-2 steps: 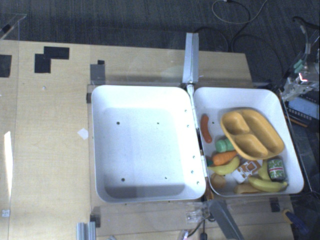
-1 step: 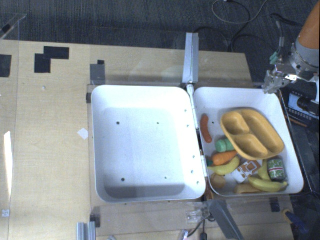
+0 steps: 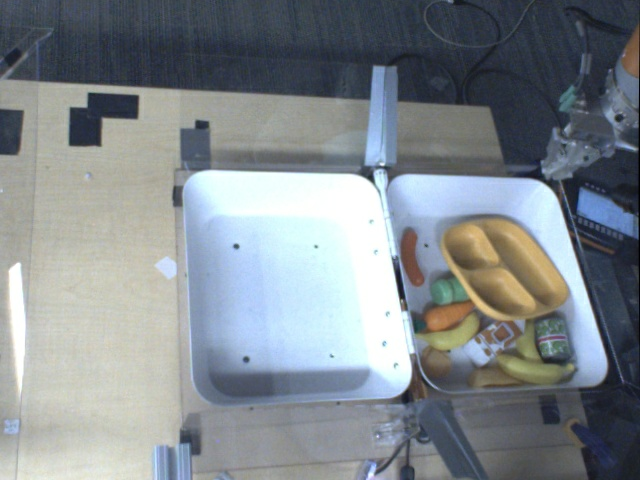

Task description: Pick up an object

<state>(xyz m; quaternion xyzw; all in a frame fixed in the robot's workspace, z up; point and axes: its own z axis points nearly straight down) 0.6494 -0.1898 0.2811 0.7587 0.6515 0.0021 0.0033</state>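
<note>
The right bin (image 3: 560, 208) holds a yellow two-part dish (image 3: 503, 262), a red sausage (image 3: 411, 256), a green item (image 3: 447, 290), an orange carrot (image 3: 449, 315), two bananas (image 3: 450, 335) (image 3: 535, 369), a small white carton (image 3: 495, 336) and a dark can (image 3: 552, 338). My gripper (image 3: 572, 156) hangs at the far right, above and outside the right bin's back right corner, well apart from all the objects. Nothing shows between its fingers.
The left bin (image 3: 200, 298) lies beside the right one, with a metal divider post (image 3: 383, 118) rising behind their shared edge. Black cables (image 3: 470, 28) trail over the dark floor at the back. Black tape marks (image 3: 100, 116) sit on the wooden bench at left.
</note>
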